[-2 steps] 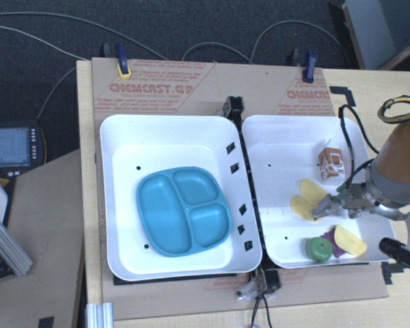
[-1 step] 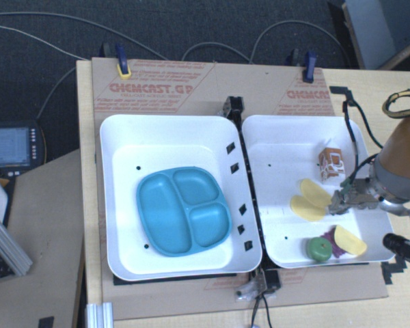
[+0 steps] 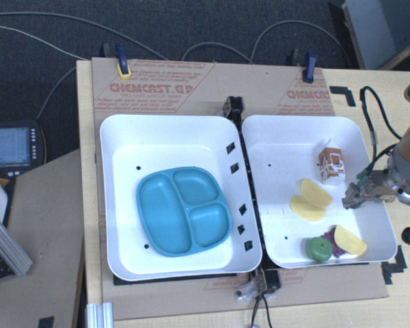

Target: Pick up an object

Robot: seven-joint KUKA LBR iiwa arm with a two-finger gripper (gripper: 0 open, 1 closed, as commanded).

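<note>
A single fixed camera above the bench (image 3: 157,80) looks down at a slant, framing both white bins (image 3: 116,183) side by side.

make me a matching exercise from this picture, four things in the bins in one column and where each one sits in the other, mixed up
Things
1. blue divided plate
2. small orange and white carton
3. green round piece
4. gripper

Places
A. far part of the right bin, right of centre
B. near edge of the right bin, beside a yellow piece
C. middle of the left bin
D. over the right bin's right side, just right of two pale yellow pieces

Pairs: 1-C, 2-A, 3-B, 4-D
</note>
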